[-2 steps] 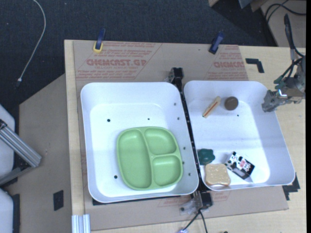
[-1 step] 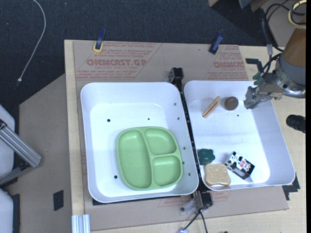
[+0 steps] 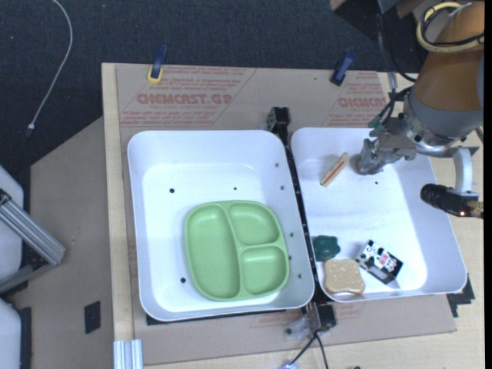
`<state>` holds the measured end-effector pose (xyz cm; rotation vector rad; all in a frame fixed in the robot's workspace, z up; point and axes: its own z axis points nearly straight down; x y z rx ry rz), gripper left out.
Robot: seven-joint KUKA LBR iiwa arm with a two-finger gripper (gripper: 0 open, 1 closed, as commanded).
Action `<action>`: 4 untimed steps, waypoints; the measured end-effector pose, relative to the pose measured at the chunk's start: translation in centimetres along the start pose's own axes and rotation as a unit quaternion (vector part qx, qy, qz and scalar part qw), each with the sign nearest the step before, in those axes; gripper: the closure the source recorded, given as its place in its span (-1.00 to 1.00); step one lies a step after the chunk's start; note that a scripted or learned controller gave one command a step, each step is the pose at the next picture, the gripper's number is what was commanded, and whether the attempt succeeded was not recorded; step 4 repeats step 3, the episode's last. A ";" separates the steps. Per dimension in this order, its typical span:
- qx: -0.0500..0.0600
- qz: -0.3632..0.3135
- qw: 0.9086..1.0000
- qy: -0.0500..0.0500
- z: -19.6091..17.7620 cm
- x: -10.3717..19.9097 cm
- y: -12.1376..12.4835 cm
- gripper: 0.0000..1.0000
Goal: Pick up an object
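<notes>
My gripper (image 3: 367,164) hangs low over the far part of the right bin (image 3: 430,229), just right of a small tan-orange stick (image 3: 334,169) that lies slanted on the bin floor. Nothing shows between the fingers. Near the bin's front lie a dark green lump (image 3: 326,246), a tan bread-like piece (image 3: 344,277) and a small black-and-white object with pink marks (image 3: 380,262).
The left bin (image 3: 154,206) holds a light green divided plate (image 3: 236,249). A black clamp (image 3: 278,118) sits between the bins at the back. A black cylinder (image 3: 446,198) on the arm juts over the right bin's right edge. Blue clips (image 3: 342,68) pin the cardboard base.
</notes>
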<state>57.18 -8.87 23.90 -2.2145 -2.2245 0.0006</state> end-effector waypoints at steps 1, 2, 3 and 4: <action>0.000 -0.001 1.000 0.001 -0.4 6.2 -0.4 1.00; -0.001 0.002 1.000 0.000 -0.9 11.2 -0.9 1.00; -0.001 0.000 1.000 0.000 -1.1 16.1 -1.2 1.00; -0.001 0.000 1.000 0.000 -1.1 16.1 -1.2 1.00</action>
